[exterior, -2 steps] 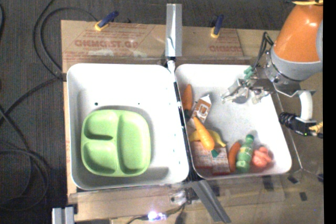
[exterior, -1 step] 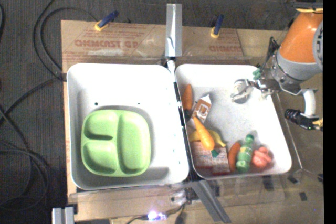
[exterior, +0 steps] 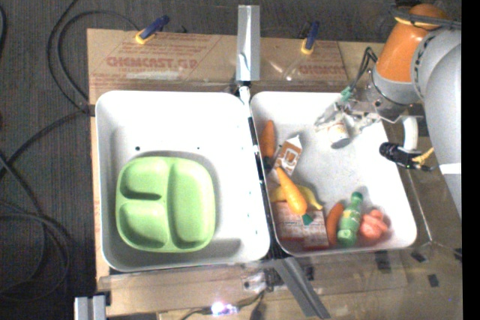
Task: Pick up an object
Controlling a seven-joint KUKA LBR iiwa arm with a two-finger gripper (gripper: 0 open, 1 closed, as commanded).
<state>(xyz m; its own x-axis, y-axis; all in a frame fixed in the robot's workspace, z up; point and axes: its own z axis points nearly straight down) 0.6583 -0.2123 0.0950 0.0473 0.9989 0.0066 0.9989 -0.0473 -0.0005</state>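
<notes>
My gripper (exterior: 339, 121) hangs over the upper right part of the right bin (exterior: 375, 168), its fingers spread with nothing between them. The objects lie to its left and below it. An orange carrot (exterior: 268, 137) rests against the bin's left wall, beside a small white and orange carton (exterior: 289, 155). Below them are a long orange piece (exterior: 292, 192), a yellow banana (exterior: 312, 198) and a red box (exterior: 297, 229). At the bin's lower right lie a second carrot (exterior: 334, 221), a green bottle (exterior: 351, 219) and a red toy (exterior: 374, 225).
The left bin (exterior: 135, 124) holds a green divided plate (exterior: 166, 204). A metal post (exterior: 248, 41) stands behind the gap between the bins. The arm's orange band (exterior: 401, 49) and grey body rise at the right edge. Cables trail on the floor at the left.
</notes>
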